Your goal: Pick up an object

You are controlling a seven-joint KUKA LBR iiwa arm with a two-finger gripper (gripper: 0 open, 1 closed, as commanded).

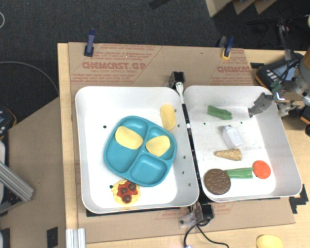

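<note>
Risk first: gripper [260, 105] is hanging at the right bin [287, 154]'s upper right edge, near that bin's 1 o'clock corner, and I can't tell from this angle whether it's released or clenched. Nothing is showing between its tips, so I'm treating it as carrying nothing.

Failure modes I'm expecting:
- A descent from here is likely clipping the bin's rim or landing on bare floor, since nothing is lying right under it.
- The pale cylinder [231, 136] is blending into the white floor and looking smooth, so it's probably rolling or slipping out.
- The cone-shaped piece [228, 154] is tapering, so a pinch near the tip is likely squirting it out.
- The brown disc [217, 182], green stick [239, 173] and orange ball [261, 169] are crowding the near wall (stick and ball are touching), so a grab there is risking a two-item nudge.

Nearest candidate: the green pod [219, 112], sitting near the gripper at its 9 o'clock. Cylinder is at roughly 7 o'clock, cone beyond it, disc group well apart at 6 to 7 o'clock.

Left bin [88, 138] is holding a blue divided plate [139, 167] with two yellow pieces [129, 137] in it, a yellow item [168, 116] at the plate's 1 o'clock and a red-and-yellow piece [126, 190] at its 7 o'clock.
</note>
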